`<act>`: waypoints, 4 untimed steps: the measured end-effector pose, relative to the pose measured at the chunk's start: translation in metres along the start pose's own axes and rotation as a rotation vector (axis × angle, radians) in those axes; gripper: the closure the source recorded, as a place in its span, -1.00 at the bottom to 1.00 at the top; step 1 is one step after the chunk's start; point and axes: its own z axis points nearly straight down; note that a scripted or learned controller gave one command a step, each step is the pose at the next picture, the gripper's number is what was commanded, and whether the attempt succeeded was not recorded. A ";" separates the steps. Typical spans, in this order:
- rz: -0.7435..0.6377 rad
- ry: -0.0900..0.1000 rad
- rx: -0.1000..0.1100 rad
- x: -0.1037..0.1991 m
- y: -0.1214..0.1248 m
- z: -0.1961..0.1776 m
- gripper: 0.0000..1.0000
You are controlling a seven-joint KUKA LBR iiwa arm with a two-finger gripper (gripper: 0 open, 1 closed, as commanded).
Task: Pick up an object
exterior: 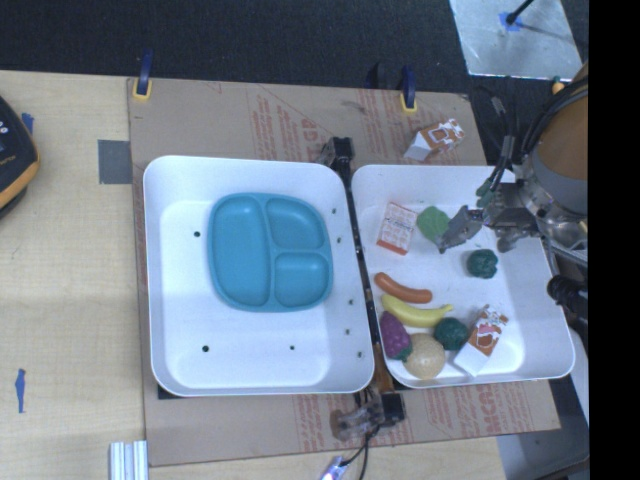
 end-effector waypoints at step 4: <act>0.000 -0.001 -0.001 -0.103 0.055 0.166 -1.00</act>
